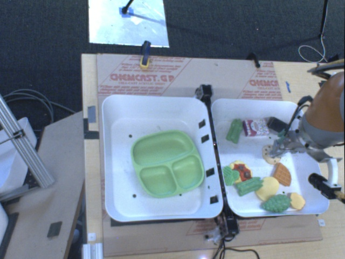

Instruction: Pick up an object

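In the right bin [253,209], the tool [276,150] sits right over a round tan cookie [269,154], can't tell if it's gripping. Waffle [281,174] at 5 o'clock from it; green tray [167,163] in the left bin [116,144].

Dark carpet [43,36] surrounds the counter [89,161]; a shiny sheet [128,15] lies beyond its far edge, cables [27,104] at left.

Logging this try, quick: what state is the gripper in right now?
Gripper: low in the right bin, by a round tan piece; open or closed cannot be told.
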You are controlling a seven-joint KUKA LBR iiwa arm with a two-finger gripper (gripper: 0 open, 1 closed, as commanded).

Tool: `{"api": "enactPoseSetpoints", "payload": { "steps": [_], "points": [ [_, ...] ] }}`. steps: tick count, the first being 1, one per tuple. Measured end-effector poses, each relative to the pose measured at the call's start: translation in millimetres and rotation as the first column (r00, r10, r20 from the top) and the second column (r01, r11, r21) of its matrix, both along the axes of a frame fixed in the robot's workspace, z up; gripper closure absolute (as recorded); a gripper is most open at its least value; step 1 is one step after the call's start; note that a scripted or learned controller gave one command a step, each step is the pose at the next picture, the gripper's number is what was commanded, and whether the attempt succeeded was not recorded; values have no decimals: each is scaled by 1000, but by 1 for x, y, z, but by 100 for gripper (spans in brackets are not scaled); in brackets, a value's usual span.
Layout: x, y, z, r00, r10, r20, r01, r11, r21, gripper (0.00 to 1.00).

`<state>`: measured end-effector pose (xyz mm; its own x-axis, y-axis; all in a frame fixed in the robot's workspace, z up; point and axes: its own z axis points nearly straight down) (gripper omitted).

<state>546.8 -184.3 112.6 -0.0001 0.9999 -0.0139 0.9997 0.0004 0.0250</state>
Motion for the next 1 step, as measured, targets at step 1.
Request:
{"api": "enactPoseSetpoints", "payload": {
  "steps": [1],
  "points": [
    [0, 0, -1, 1000, 0, -1, 0, 1000, 0, 0]
  ]
}}
